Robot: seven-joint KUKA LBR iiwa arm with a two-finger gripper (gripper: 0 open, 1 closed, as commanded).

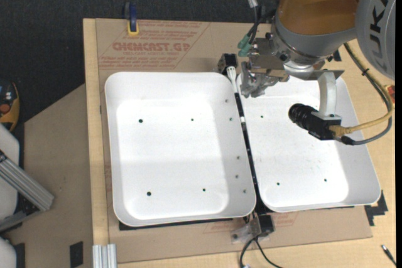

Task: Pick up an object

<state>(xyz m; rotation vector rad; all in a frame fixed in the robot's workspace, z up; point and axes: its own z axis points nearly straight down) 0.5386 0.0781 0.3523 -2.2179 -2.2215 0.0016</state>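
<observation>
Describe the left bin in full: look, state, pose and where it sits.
The left bin is a shallow white tray, plastic by its look, with rounded corners and a raised rim. Four small dark dots mark its floor. It lies flat on a brown board printed with red lettering, its right edge meeting the right bin along a dark seam.

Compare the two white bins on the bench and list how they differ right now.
The left bin lies fully open to view, while the arm hangs over the right bin, with the gripper at its far left corner. The left bin sits square to the camera; the right bin looks slightly skewed. Both are shallow, white, with small dark dots.
</observation>
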